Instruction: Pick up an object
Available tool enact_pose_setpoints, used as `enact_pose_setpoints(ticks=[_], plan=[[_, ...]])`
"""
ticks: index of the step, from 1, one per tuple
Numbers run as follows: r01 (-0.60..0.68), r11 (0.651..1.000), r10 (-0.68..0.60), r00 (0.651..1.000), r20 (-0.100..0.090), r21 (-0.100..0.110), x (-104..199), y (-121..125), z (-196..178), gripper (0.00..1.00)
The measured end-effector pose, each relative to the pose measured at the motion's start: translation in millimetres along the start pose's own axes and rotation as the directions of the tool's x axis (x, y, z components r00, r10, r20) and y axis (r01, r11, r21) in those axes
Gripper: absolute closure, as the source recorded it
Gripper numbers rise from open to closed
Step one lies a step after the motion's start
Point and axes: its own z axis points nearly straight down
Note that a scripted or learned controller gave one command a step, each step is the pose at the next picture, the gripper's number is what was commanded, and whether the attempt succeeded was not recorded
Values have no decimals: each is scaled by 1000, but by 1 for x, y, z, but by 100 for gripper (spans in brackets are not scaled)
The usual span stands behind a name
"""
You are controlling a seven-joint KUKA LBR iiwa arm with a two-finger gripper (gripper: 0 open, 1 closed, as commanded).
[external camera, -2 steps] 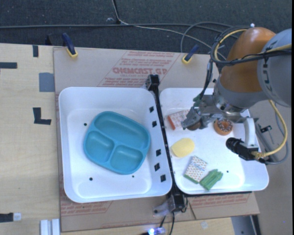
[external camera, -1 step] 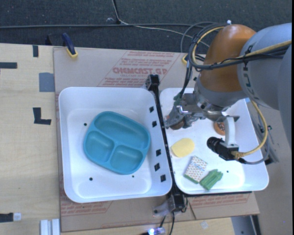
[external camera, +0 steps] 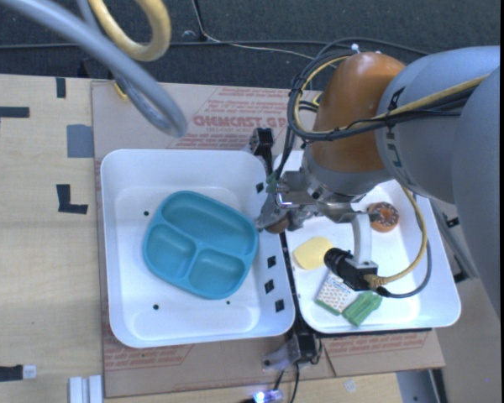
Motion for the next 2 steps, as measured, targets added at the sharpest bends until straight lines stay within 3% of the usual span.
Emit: enact_pose_setpoints(ticks=[1,2], plan=[[-1,1000,1,1000,1,1,46,-8,16,100],[-4,1000,4,1000,1,0,43,-8,15,0]])
